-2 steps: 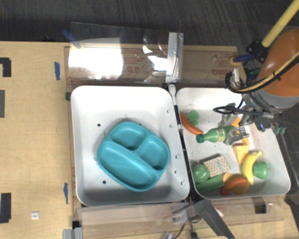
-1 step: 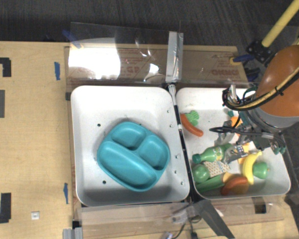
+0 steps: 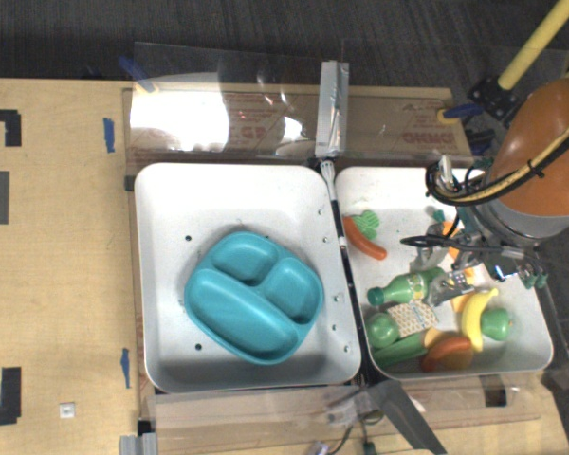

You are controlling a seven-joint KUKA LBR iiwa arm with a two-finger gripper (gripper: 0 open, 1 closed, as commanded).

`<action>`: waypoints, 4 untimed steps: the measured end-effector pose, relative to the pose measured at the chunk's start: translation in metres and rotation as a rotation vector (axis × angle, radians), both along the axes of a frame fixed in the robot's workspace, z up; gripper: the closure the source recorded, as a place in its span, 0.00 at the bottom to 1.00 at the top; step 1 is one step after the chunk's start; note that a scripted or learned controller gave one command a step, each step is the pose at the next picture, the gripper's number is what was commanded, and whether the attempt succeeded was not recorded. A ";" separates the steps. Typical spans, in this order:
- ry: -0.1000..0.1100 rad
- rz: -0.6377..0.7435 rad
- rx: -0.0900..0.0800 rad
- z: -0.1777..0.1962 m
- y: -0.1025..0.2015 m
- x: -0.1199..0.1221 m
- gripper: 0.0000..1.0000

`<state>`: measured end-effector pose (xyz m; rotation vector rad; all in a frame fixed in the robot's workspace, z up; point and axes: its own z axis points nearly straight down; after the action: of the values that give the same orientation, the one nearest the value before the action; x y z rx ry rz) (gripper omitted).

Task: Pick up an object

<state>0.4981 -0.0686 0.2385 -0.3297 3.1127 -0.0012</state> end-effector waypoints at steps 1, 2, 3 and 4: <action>0.001 -0.099 0.000 0.053 -0.040 0.048 1.00; 0.015 -0.078 0.002 -0.070 -0.057 0.026 1.00; 0.000 -0.087 0.001 -0.023 -0.032 0.080 1.00; 0.004 0.001 0.000 -0.038 -0.010 0.116 1.00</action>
<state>0.6141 -0.0787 0.2001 -0.3317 3.1162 0.0002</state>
